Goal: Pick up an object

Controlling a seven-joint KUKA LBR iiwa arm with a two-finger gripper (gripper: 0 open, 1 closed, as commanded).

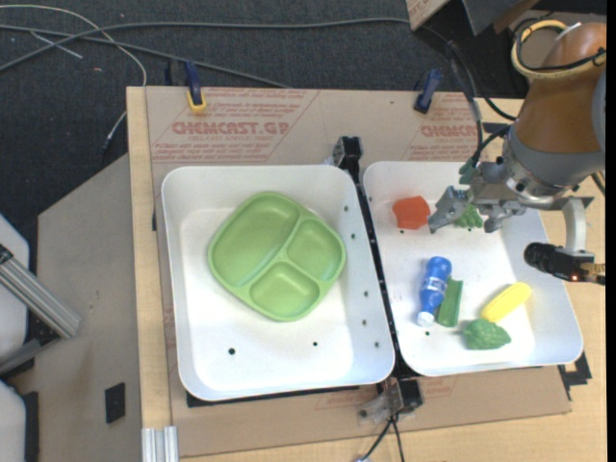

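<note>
Hanging over the right bin, the gripper was seen with fingers spread apart and unladen, the orange block lying just left of its fingertips.

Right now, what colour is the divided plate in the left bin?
Light green; the divided plate shows clearly in the camera view.

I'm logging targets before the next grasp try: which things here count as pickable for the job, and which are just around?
For the job, in the right bin:
orange block
blue bottle
green stick
yellow piece
green leafy toy
tool

Just around:
green divided plate in the left bin
blue clamps
</note>
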